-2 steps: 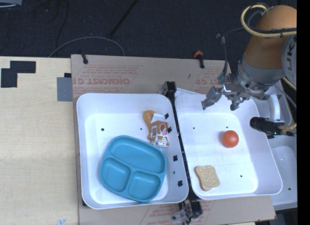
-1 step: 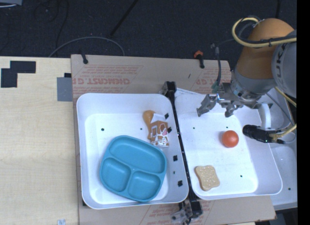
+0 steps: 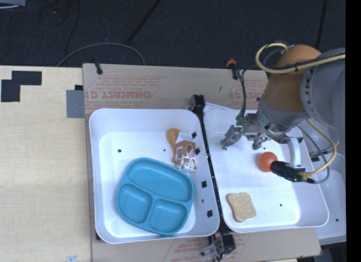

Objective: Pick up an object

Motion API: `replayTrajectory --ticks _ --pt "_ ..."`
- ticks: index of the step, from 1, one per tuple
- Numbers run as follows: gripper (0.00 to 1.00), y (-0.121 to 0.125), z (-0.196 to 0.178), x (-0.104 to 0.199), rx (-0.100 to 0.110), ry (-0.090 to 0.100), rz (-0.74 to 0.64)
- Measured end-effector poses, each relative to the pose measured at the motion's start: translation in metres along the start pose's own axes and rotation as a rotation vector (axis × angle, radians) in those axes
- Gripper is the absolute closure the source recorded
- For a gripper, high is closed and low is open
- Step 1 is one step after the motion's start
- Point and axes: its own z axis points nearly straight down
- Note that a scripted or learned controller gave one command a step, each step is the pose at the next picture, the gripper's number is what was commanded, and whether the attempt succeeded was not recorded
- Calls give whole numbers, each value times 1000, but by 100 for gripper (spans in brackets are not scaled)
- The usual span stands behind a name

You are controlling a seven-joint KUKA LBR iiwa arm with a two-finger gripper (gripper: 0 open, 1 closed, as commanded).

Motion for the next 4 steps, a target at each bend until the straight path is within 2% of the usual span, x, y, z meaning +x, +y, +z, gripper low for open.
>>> replayTrajectory --ticks 1,2,3,4 --pt "0 0 65 2 0 0 1" --pt "100 1 51 0 -5 0 7" --pt "100 1 6 -7 -11 -2 4" --pt "100 9 -50 -1 -14 -1 -1"
